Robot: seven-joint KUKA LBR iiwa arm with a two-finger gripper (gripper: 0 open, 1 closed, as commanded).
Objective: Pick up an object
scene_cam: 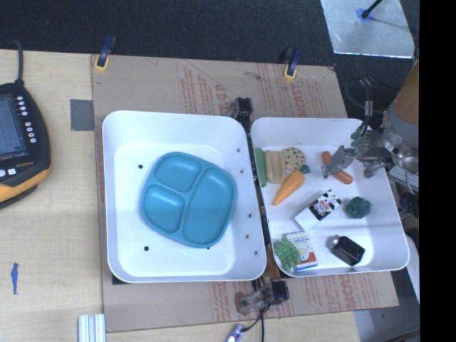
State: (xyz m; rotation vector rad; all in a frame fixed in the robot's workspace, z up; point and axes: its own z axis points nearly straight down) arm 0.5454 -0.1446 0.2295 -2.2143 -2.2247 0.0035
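Two shallow white bins lie side by side on a cardboard-covered bench. The gripper (340,164) reaches in from the right over the upper right part of the right bin (399,212). Whether its jaws are apart or together cannot be told at this resolution; its grey tip lies directly over a small orange piece (345,178), and contact cannot be confirmed.

The carrot (288,187), taken as landmark, lies near the middle of the right bin with its long axis on a diagonal, the narrow tip toward lower left and the broad end toward upper right. The orange piece lies to the carrot's right, its long axis running left to right; a second small orange bit (325,157) sits just above and left of it.

Left of the carrot, a green stick (261,167) lies upright along the bin wall, with a pale block (274,165) beside it. Above the carrot rests a speckled cookie (293,157). Below and right of the carrot are a black-and-white toy (325,205) and a dark green lump (358,206). Further below are a black block (348,249) and a leafy green item (286,250) on a printed card (303,251).

Well left of the carrot, the left bin (121,141) holds a blue divided plate (189,199).
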